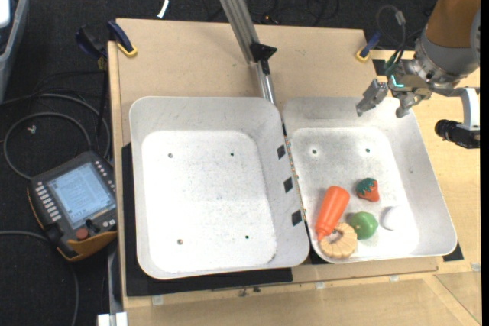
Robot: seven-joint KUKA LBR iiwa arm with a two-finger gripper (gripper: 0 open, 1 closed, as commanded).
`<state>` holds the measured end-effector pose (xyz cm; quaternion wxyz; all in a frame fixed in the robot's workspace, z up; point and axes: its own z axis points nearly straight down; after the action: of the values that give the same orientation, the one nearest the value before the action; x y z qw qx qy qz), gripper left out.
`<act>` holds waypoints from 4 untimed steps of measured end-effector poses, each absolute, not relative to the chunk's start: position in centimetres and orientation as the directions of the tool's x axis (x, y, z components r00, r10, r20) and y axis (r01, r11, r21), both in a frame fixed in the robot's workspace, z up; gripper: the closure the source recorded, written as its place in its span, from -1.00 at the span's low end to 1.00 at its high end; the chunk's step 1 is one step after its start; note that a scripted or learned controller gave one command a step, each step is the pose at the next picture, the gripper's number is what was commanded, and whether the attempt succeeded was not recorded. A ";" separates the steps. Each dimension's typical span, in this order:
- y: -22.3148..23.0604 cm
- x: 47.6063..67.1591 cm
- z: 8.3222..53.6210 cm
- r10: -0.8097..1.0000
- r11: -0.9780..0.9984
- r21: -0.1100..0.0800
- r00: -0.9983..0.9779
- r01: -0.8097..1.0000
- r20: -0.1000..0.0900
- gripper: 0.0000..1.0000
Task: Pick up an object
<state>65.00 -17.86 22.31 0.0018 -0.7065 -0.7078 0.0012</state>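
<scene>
Carrot (pixel 331 210), orange, long axis slanting toward the right bin's (pixel 336 137) near edge, lies well apart from the hand (pixel 387 103), fingers spread and holding nothing, above the far rim

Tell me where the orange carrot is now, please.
The carrot lies in the right bin, near its front-left corner, with the tan round piece at its lower end and the green item beside it.

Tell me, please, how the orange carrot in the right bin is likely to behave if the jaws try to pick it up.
The carrot looks like smooth moulded plastic, so it is probably stiff, light and a little slippery. Its rounded, tapering body may roll or squirt out of a pinch. It lies against the round tan piece, which may shift with it.
</scene>
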 end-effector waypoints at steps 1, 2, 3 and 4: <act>-17.8 65.1 22.6 1.000 0.004 -0.001 -0.004 1.000 0.000 -1.00; -18.0 64.9 18.2 1.000 0.000 -0.004 0.000 1.000 0.000 -1.00; -18.6 64.5 13.6 1.000 -0.001 -0.004 0.001 1.000 0.000 -1.00; -18.4 64.4 9.2 1.000 0.000 -0.005 0.000 1.000 0.001 -1.00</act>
<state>64.41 -18.44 9.24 0.0019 -0.7071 -0.7071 0.0013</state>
